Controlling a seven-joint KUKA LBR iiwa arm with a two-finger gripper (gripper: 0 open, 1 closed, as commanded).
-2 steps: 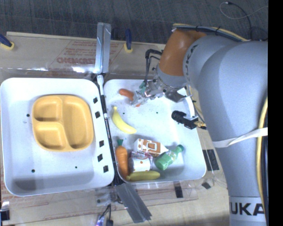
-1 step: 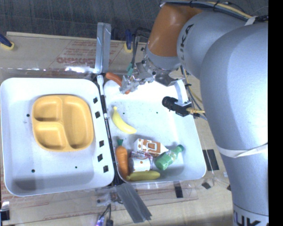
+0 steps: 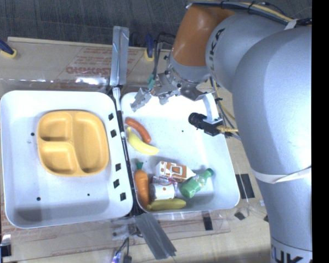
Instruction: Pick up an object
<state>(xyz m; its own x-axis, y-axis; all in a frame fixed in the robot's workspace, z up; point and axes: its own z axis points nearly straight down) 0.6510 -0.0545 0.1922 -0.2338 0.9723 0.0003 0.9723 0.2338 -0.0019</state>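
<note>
My gripper point(image 3: 144, 97) hangs over right bin point(image 3: 225, 163) far-left corner; finger spread not discernible, nothing seen held. Nearest target: sausage point(image 3: 138, 129), touching banana point(image 3: 141, 144). Risk: descent beside rim, fingers strike wall or pinch both items.

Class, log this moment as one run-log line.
arm: over right bin | hand: at far-left corner, holding nothing | sausage, banana: untouched

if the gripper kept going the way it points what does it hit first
Probably the bare floor of the right white bin near its upper-left corner. The gripper points down-left there, short of the red sausage; depth is unclear.
</note>
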